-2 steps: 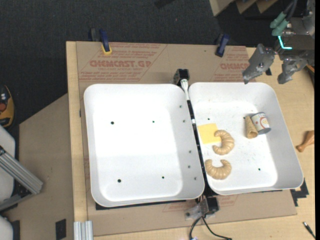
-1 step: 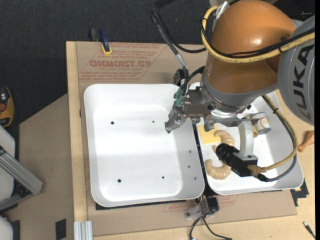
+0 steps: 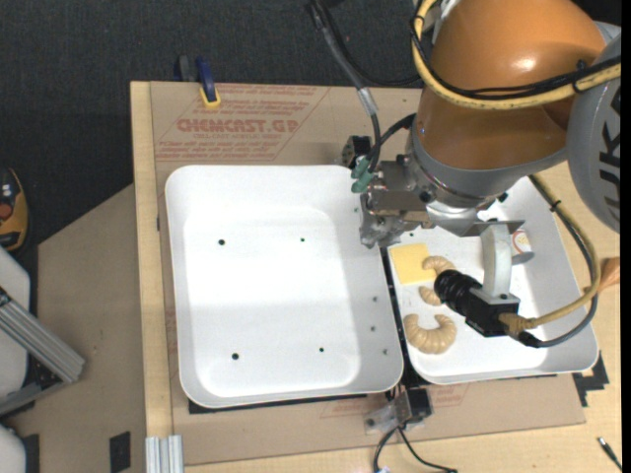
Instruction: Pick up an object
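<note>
At the bench's left, a shallow white bin [image 3: 266, 294] marked by four small dark dots sits on a brown sheet [image 3: 246, 126] printed in red, with a blue-and-yellow clamp [image 3: 206, 82] on its far edge. Over the seam between the bins the gripper [image 3: 380, 227] hangs under the orange wrist; open or closed, I cannot tell. The right bin [image 3: 557, 254] holds a yellow block [image 3: 409, 261] and, just beside it, tan croissant-shaped pieces [image 3: 431, 334] — the biggest lies nearest the front rim. Dark carpet [image 3: 79, 47] surrounds the bench.
</note>
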### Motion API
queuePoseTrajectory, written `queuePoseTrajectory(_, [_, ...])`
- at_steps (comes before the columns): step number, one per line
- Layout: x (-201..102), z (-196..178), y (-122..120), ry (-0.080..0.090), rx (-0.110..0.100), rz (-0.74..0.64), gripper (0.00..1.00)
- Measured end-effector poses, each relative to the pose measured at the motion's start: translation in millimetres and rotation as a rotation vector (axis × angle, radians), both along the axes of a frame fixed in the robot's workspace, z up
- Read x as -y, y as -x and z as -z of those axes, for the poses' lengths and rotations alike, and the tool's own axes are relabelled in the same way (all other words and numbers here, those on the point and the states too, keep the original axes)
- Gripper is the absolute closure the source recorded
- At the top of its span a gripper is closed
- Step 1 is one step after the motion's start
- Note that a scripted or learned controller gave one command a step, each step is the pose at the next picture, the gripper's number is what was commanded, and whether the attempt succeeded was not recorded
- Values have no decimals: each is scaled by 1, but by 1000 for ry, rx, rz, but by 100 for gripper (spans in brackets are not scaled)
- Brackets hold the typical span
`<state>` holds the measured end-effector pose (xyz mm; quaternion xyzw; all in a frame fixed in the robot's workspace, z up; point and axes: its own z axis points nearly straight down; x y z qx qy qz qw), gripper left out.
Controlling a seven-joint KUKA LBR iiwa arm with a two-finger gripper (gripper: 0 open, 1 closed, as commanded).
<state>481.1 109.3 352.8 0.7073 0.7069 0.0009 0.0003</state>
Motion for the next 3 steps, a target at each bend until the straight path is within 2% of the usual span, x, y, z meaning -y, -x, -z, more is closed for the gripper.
queuePoseTrajectory(1, [-29,-110,-8,-3,11,-4,100])
queuePoseTrajectory(2, [-77,-62,3,2,-8,-6,100])
queuePoseTrajectory(3, [-97,-184,2,-7,13,-5,100])
